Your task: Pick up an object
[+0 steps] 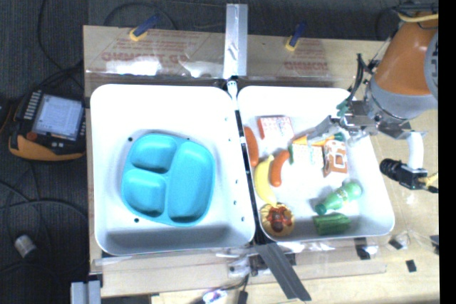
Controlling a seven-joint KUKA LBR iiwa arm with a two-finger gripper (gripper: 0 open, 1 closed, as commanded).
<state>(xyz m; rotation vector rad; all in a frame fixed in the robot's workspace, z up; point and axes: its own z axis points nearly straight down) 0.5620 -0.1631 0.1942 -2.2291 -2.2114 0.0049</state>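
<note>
The arm [410,71] reaches in over the right bin [377,185], and its tool [340,123] hangs above that bin's upper right part, over a white and orange packet [335,156]. Whether the tool is open or closed I cannot tell; nothing is plainly held in it.

All the loose things lie in the right bin. Taking the banana [262,180] as the landmark: a red sausage [280,166] touches it on the right, a carrot [251,146] lies just above it by the bin's left wall, and a white card [275,127] sits above and right. Below the banana rests a round brown thing [277,218], perhaps a pastry. Well to the right are a green bottle [339,198] and, under it, a green block [332,223].

The left bin [107,153] holds a blue tray [168,177].
</note>
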